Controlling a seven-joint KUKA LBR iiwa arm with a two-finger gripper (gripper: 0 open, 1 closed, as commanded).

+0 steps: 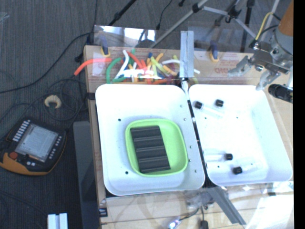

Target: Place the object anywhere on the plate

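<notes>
From above, the green plate [156, 147] sat in the left bin [109, 128] with a dark ridged block [150, 149] on it. Four clear tubes with black caps [218, 103] lay in the right bin [279, 142]. The gripper [261, 70] hung over that bin's far right corner, its fingers apart and holding nothing.

The wooden tabletop [143, 209] carries two shallow white bins set side by side, their inner rims touching. The left bin [109, 128] sits toward the tabletop's left edge; the right bin [281, 147] extends to its right edge. Behind the bins, along the far edge, lies a tangle of coloured flexible tubes [138, 67] in red, green, white, yellow and orange, beside an upright metal post [187, 54].
</notes>
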